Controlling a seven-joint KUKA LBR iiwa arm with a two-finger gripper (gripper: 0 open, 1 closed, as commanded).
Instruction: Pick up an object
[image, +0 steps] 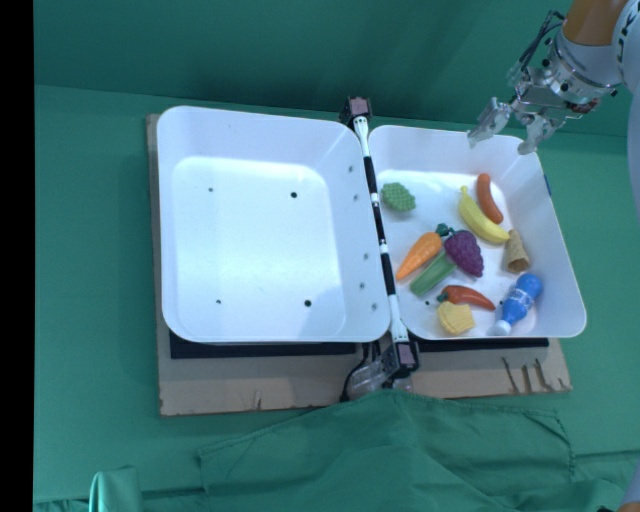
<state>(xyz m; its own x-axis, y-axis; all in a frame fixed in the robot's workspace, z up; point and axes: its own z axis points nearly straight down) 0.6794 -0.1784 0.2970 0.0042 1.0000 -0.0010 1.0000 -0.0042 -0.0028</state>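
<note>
My gripper (508, 128) hangs open above the far rim of the right bin (566, 300), with nothing between its fingers. Several toy foods lie in that bin below it: a red sausage (489, 198), a yellow banana (481, 218), a green bumpy piece (398, 197), an orange carrot (418, 256), purple grapes (464, 252), a green pod (432, 274), an ice cream cone (516, 252), a red chili (466, 296), a yellow piece (456, 318) and a blue and white bottle (519, 302).
The left bin (180, 160) sits beside the right one, split from it by a black and white bar (378, 225). Both rest on a cardboard sheet (250, 395) on green cloth. A fold of cloth (400, 455) lies along the front.
</note>
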